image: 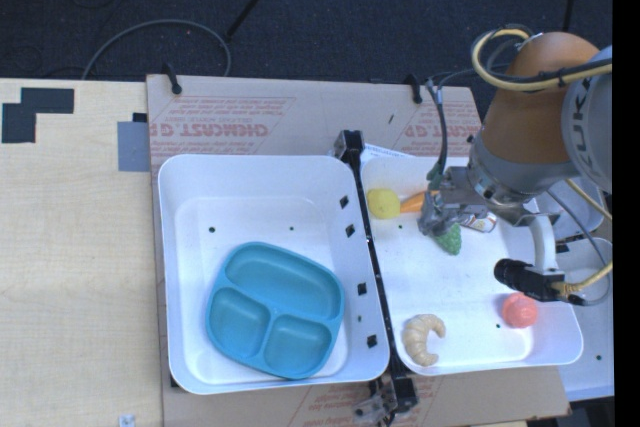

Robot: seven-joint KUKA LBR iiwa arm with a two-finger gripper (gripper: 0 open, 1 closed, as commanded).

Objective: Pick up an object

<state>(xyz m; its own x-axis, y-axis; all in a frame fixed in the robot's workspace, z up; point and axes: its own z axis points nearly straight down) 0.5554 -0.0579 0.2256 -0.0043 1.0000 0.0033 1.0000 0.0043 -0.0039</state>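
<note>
2 white bins sit side by side, and the divider (pixel 362 245) between them serves as the landmark. Nearest the viewer, just right of the divider's near end, lies a pale croissant-shaped toy (pixel 425 337); farther right of it sits a pink ball (pixel 519 311). Left of the divider, a blue compartment tray (pixel 275 309) rests in the left bin (pixel 185 205). Farther back, the gripper (pixel 441 217) hangs over a green object (pixel 449 238), right of the divider; its open or closed state cannot be told. A yellow ball (pixel 383 203) touches the divider, with an orange piece (pixel 411 204) beside it. The likely risk: a grasp closing off-centre could nudge the green object aside or graze the orange piece, coming up with nothing.
</note>
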